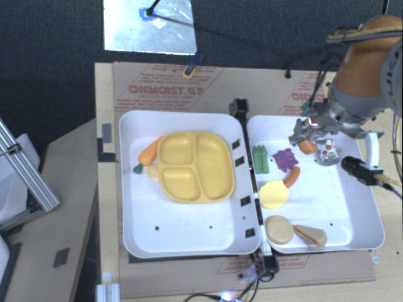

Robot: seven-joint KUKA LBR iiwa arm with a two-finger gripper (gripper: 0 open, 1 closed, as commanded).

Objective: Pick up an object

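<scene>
Orange is what catches the eye first: a small orange piece point(307, 146) lies right under the jaws point(306, 133) at the far side of the right bin point(368, 222); whether the jaws are spread or pressed together I cannot tell from here, nor whether they touch it, so I would not call anything held. Just beside the jaws, toward the arm, stands a small white patterned cup point(327, 151); nearer the camera and a little toward the left bin sits a purple grape bunch point(285, 159), then a small sausage point(291, 177), a yellow round piece point(274, 195), and further still a tan bun point(279, 229) touching a wedge of bread point(311, 235); green beans point(260, 158) lie by the divider. Well apart from the jaws, in the left bin point(135, 231), a yellow divided plate point(192, 167) rests with a carrot point(148, 152) at its edge.

I judge this the approach-and-grasp step, with the lift not yet done; the next move calls for the jaws to settle squarely around the orange piece without nudging the cup, close, then rise straight.

On the board point(170, 83) beneath the bins red lettering reads "CHEMCAST", with smaller characters after it too blurred to make out; more red print shows by the arm, unreadable.
</scene>
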